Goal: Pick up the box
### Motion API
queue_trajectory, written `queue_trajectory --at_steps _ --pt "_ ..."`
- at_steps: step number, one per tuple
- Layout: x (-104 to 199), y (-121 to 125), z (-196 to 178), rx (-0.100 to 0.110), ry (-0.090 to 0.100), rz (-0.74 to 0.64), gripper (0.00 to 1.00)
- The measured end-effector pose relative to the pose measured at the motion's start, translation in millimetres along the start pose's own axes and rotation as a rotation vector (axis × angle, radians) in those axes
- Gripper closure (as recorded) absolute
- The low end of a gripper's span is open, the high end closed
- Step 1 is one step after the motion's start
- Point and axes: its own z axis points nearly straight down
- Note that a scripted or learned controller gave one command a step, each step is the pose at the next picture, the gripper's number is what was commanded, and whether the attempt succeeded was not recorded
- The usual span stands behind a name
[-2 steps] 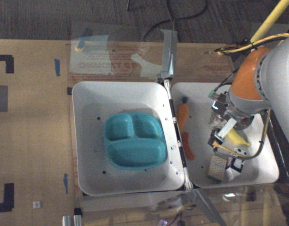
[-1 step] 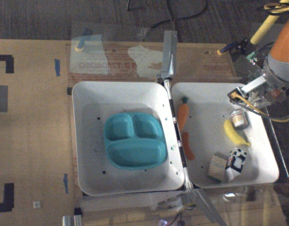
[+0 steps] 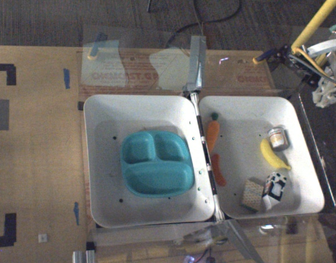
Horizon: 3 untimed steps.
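While most of the bench (image 3: 42, 147) lies in plain sight, the arm itself is cut off at the upper right corner, where a yellow bar (image 3: 319, 16) and some dark clamped parts (image 3: 299, 59) crowd the edge; whether these belong to the gripper, and how its hand is set, I cannot tell.

The box (image 3: 252, 195), small and tan with a speckled face, sits near the front of the right bin (image 3: 299, 119), touching a black-and-white patterned carton (image 3: 274, 188) on its right side. Which of the two overlaps the other is hard to make out.

Farther back in that bin lie a banana (image 3: 273, 155) and, just behind it, a small tin (image 3: 277, 138) whose label is too blurred to read. A toy carrot (image 3: 212, 133) and a smaller orange piece (image 3: 218, 170) lie along the bin's left wall.

A teal divided plate (image 3: 156, 163) rests in the left bin (image 3: 102, 119). Behind both bins, clear plastic sheets (image 3: 135, 64) glare over printed lettering.
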Motion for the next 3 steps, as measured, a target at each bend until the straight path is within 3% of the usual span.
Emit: queue_trajectory --at_steps 1,2,3 --pt "12.8 -59.3 -12.5 0.003 -0.002 0.001 1.00" --pt "-15.6 -2.7 97.9 0.003 -0.002 -0.128 1.00" --pt "-50.6 12.1 -37.6 -0.001 0.001 -0.023 1.00"
